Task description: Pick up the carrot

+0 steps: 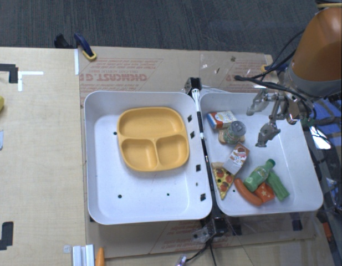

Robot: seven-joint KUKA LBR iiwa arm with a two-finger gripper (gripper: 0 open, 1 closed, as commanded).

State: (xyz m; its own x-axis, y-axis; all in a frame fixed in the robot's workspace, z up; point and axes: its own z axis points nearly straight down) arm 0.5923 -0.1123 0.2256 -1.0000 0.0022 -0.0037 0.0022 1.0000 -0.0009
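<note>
The carrot (246, 192) is a short orange stick lying near the front of the right bin (304, 165). It rests between a pizza slice (221, 179) and a red toy vegetable (265, 193). My gripper (261, 121) hangs above the back of the same bin, well behind the carrot and apart from it. Its two fingers stand open with nothing between them. The grey arm with its orange band (323, 43) comes in from the upper right.
Around the carrot lie a green bottle (258, 174), a green vegetable (279, 187) and a small carton (236, 159). A can (234, 131) and a red-and-white box (221, 118) sit further back. The left bin (104, 193) holds a yellow divided plate (154, 138).
</note>
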